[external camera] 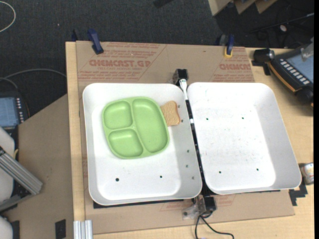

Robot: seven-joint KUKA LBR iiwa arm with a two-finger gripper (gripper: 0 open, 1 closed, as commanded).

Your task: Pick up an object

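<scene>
A green plate with three compartments lies in the left white bin, toward its back. A small tan cracker-like piece rests against the plate's right rim, near the bin's right wall. The right white bin sits beside it, speckled with small dark marks.
The two bins meet along a black divider strip on a brown board held by blue clamps. A black device with a keypad lies at the far right. Cables trail at the front edge.
</scene>
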